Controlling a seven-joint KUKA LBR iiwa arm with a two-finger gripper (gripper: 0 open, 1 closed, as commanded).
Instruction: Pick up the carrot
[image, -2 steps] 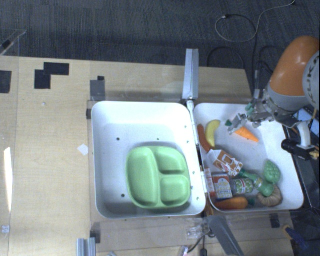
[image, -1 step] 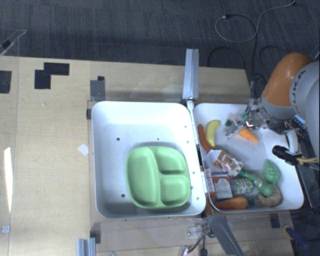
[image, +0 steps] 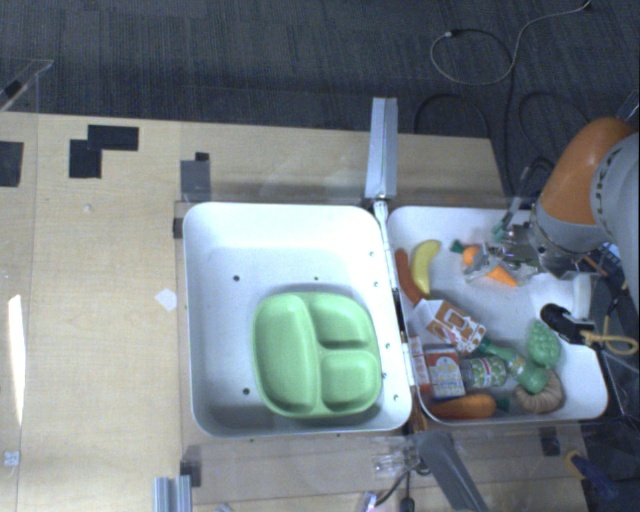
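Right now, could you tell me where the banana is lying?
The banana lies in the right bin, near its upper left corner, beside the red sausage along the dividing wall.

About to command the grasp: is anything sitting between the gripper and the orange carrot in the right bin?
Nothing visible does. The gripper hangs right over the orange carrot near the far end of the right white bin. The closest neighbour, a yellow banana, lies apart, toward the divider.
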